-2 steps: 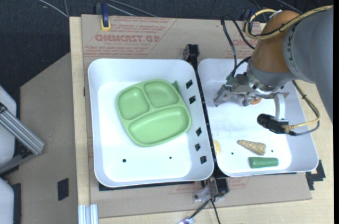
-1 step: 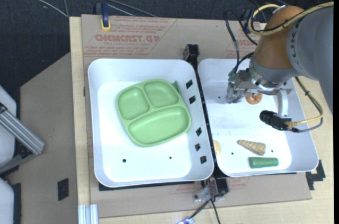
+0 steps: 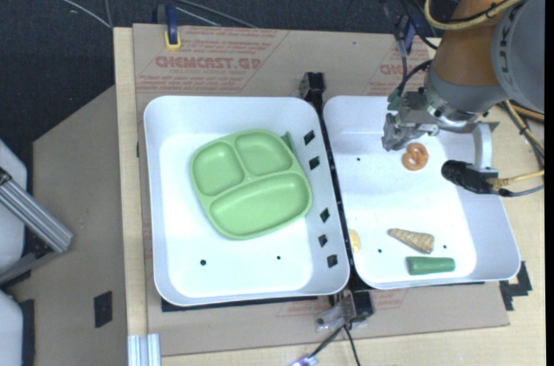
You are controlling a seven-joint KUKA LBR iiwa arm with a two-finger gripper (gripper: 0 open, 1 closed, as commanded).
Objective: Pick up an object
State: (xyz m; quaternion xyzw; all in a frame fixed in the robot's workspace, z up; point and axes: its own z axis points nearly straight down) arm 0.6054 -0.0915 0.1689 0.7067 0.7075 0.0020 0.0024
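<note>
In the right bin point(image 3: 485, 226), my gripper point(image 3: 400, 134) hangs over the far part, reaching in from the right. A small orange-brown ring-shaped piece point(image 3: 415, 157) lies just below and to the right of it, close to the gripper's tip. Whether they touch is unclear. Nearer the front of this bin lies a tan cone-shaped object point(image 3: 412, 240). A green block point(image 3: 430, 266) rests beside the front rim. A small yellow piece point(image 3: 354, 241) sits against the bin's left wall.
The left bin point(image 3: 173, 260) holds a green divided plate point(image 3: 251, 183). Black clips point(image 3: 318, 183) line the ridge between the two bins. A black cable plug point(image 3: 467, 175) and yellow cables hang at the arm's right side.
</note>
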